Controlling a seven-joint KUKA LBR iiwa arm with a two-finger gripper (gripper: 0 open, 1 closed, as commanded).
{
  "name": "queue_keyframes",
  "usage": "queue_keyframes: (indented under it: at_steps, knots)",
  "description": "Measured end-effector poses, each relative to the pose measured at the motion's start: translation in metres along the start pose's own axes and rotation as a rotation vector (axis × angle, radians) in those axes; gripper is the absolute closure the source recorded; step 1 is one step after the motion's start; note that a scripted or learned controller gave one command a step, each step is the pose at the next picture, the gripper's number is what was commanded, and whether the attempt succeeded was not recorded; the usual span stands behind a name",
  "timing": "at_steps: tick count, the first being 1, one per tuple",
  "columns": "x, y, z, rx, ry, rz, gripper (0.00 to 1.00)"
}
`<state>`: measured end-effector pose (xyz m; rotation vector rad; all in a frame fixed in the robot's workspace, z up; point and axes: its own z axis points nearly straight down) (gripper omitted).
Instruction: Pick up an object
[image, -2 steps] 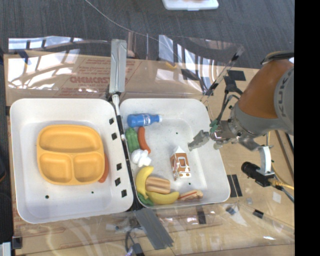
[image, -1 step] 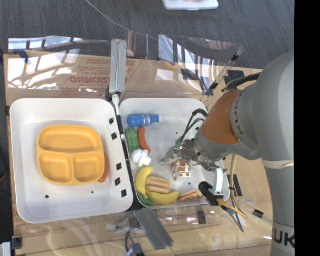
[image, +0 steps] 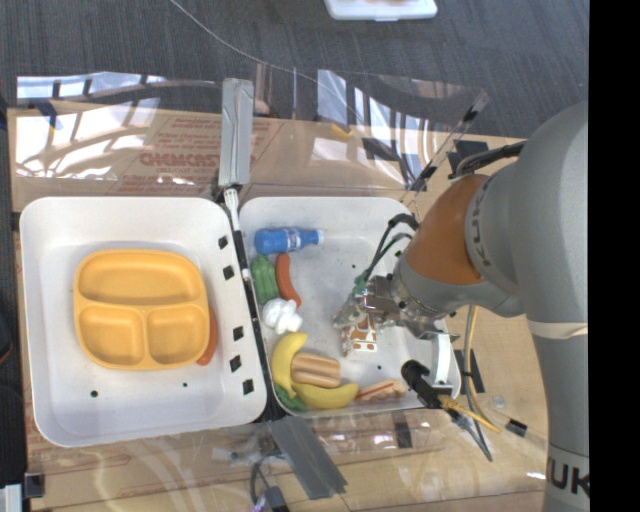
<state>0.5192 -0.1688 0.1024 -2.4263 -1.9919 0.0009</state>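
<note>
My gripper (image: 357, 325) hangs low over the middle of the right bin (image: 330, 212), on bare floor to the right of the toys. A blue bottle (image: 284, 241) lies at the bin's far left. Below it a green vegetable (image: 263, 277) and an orange sausage (image: 287, 279) lie side by side. A white lumpy piece (image: 281, 316) sits under them. A banana (image: 300, 380) curves along the near left corner with a tan bun (image: 316, 370) on it. A striped bacon strip (image: 378, 391) lies near the front wall.
The left bin (image: 40, 300) holds a yellow divided plate (image: 140, 308) with an orange sausage (image: 208, 342) against its right edge. A ridge with black clips (image: 240, 300) separates the bins. The arm's orange band (image: 445, 250) and grey body cover the right bin's right side.
</note>
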Motion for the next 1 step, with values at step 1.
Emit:
queue_keyframes:
  at_steps: [1]
  knots:
    - [0.0488,-0.0479,-0.1449,-0.007,0.001,0.037,1.00]
